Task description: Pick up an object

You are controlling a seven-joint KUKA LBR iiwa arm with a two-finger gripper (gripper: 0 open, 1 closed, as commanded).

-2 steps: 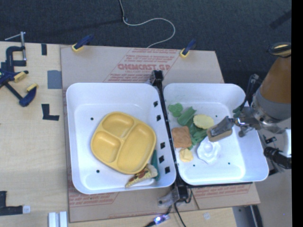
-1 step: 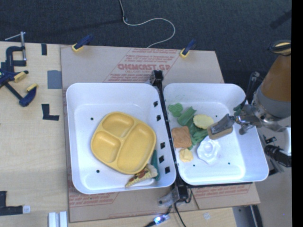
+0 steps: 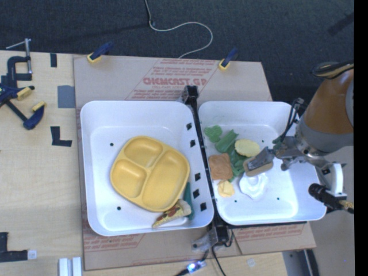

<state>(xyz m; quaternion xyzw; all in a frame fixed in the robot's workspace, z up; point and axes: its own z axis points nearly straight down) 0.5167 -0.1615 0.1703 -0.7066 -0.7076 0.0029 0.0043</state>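
A: Nearest the camera: left white plastic bin point(image 3: 92, 154) holds the yellow divided plastic tray point(image 3: 150, 172), with a pizza-slice toy point(image 3: 171, 214) wedged at the tray's near edge. None of it is near the arm.

B: Right white plastic bin point(image 3: 287, 209)?

A: That's where the work is. Candidates sit in a cluster by the divider: small yellow lump point(image 3: 225, 188), white fried-egg-looking piece point(image 3: 253, 184), tan toast-like square point(image 3: 220, 165), pale yellow oval point(image 3: 246, 148), green leafy pieces point(image 3: 223, 138) furthest back.

B: Gripper?

A: Gripper point(image 3: 259, 164) is low in the right bin, just over the white piece and beside the yellow oval. Can't tell how far the jaws are apart from this angle, and nothing is visibly between them. Not calling it a hold.

B: Step?

A: I'd judge approach/descent onto the cluster, grasp not confirmed. Likely target is the white piece or the oval; can't say which.

B: Next?

A: Needs to settle on a single item, close, then lift straight up. Things are touching, so a neighbour may get nudged or dragged. Beyond the bins: cardboard sheet point(image 3: 172, 82) clamped on the desk point(image 3: 34, 171).
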